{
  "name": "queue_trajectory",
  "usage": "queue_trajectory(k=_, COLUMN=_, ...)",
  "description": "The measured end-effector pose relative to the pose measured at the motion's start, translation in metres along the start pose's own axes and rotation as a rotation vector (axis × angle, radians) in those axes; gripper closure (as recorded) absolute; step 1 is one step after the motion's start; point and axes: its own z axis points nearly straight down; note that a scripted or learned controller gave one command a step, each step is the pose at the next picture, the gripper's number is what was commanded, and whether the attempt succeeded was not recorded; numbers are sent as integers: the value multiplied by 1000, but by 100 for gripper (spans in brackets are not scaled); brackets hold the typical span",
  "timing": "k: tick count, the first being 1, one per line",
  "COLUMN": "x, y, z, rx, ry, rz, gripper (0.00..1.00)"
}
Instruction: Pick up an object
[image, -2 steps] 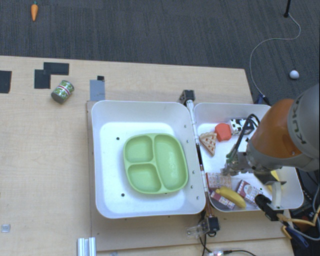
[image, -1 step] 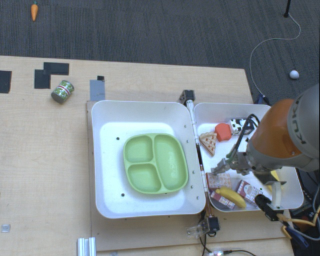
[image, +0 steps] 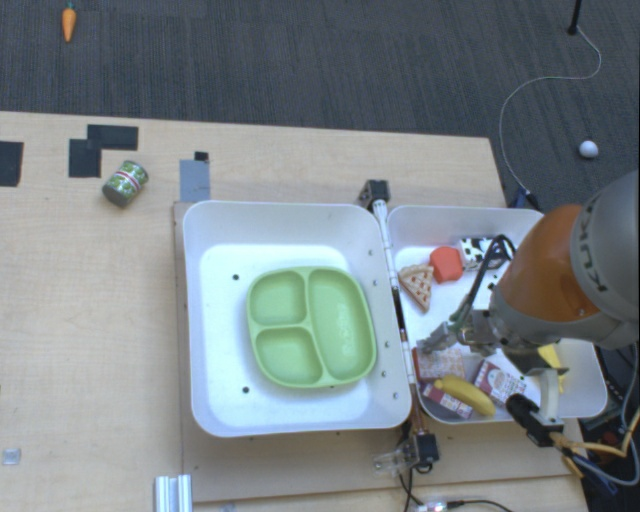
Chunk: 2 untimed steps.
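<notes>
Starting at the left, a small green can (image: 124, 184) lies on its side on the bench, well apart from everything I care about. Next comes the left bin (image: 205, 330), which holds a green divided plate (image: 311, 327) sitting flat in its middle.

The right bin (image: 590, 395) is where the pickable things are: a pizza slice (image: 416, 285) near the divider, a red block (image: 447, 263) just beside it, and lower down a banana (image: 466, 393) lying on what looks like a small flat packet (image: 498, 380). I judge these to be light toy pieces — hard, smooth plastic, so likely slippery between fingers. The banana seems the best candidate; I would take it across its narrow middle, not along its curved length. The pizza slice lies flat and low, harder to get under.

The arm (image: 560, 270) reaches in from the right, its orange band over the bin's middle and its wrist bent down toward the near-left part. The gripper (image: 445, 340) sits low, just above the banana — I cannot tell whether it is released or clenched, and I see nothing held in it.
</notes>
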Motion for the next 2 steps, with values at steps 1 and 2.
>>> queue_trajectory(k=1, x=-1, y=3, z=-12, rx=-6, ry=-2, rz=-2, gripper=100)
queue_trajectory(k=2, x=-1, y=2, z=-12, rx=-6, ry=-2, rz=-2, gripper=0)
